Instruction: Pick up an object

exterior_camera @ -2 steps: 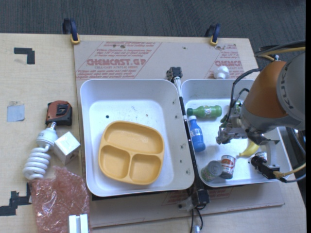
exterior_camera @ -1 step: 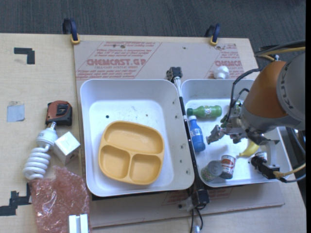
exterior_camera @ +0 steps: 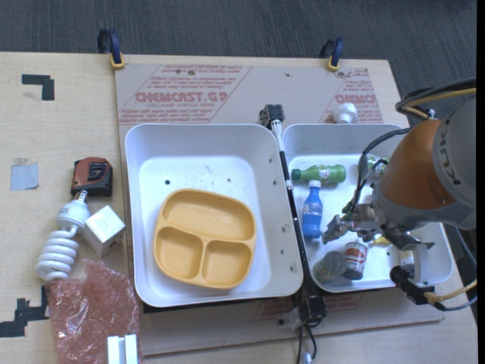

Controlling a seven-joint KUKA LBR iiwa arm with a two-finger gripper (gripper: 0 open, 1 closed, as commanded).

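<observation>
Right bin holds your pick candidates, with the gripper hovering low over them.

Reading left to right: the left shallow white bin point(exterior_camera: 144, 203) carries a yellow three-compartment plastic tray point(exterior_camera: 204, 237), stiff and light but too broad for a two-finger pinch. In the right shallow white bin point(exterior_camera: 299, 139) you have a small blue plastic bottle with a white cap point(exterior_camera: 311, 211), lying beside a green plastic bottle point(exterior_camera: 319, 174); both look light, rigid and slippery, so take one across the round body near its middle. Nearer the front lie a grey rounded lump point(exterior_camera: 329, 265) and a small jar with a red-and-white label point(exterior_camera: 355, 258), touching. The gripper point(exterior_camera: 345, 226) sits just above the jar; I cannot tell how it is set, since the arm's wrist hides it.
</observation>
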